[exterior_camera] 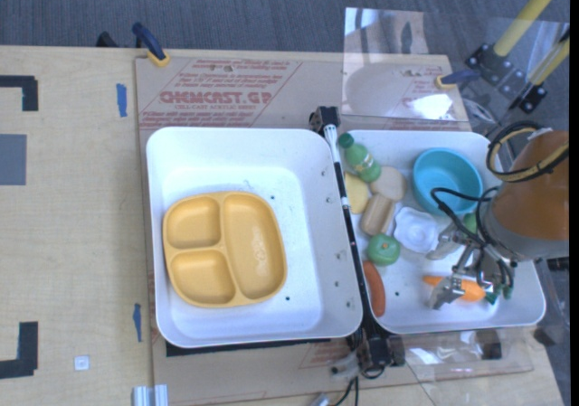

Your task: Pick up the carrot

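Two shallow white plastic bins on a plywood surface (72, 214): left bin (181, 160) has one yellow three-section tray (224, 249); right bin (534, 305) has a teal bowl (446, 178). Small orange carrot (461, 287) lies near its front, with the hand (466, 282) right over it; can't tell if it's clenched.

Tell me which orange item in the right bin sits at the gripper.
The small carrot under the gripper; the longer red-orange piece lies apart, along the bin's left wall.
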Controlling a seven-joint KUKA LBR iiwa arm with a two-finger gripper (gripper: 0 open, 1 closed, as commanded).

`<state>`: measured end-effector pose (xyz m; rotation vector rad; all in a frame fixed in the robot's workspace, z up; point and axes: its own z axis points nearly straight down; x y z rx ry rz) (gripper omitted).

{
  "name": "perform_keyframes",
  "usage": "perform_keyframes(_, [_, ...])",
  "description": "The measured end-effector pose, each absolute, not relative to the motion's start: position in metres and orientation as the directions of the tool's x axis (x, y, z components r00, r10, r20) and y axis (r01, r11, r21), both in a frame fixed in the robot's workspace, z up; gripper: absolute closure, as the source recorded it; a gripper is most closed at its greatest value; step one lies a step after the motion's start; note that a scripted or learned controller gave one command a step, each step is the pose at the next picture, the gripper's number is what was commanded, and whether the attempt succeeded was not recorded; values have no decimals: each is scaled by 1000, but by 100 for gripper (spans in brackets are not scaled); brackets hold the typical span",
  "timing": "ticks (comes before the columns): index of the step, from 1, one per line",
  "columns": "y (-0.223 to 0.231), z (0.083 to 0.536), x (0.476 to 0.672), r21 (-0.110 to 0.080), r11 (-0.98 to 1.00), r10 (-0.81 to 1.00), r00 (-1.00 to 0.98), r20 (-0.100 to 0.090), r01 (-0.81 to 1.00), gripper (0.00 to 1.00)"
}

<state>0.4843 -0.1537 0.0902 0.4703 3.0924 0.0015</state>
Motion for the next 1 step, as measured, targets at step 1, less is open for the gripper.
perform_keyframes(1, [-154, 102, 488, 3, 955, 297, -955, -28, 297, 100])
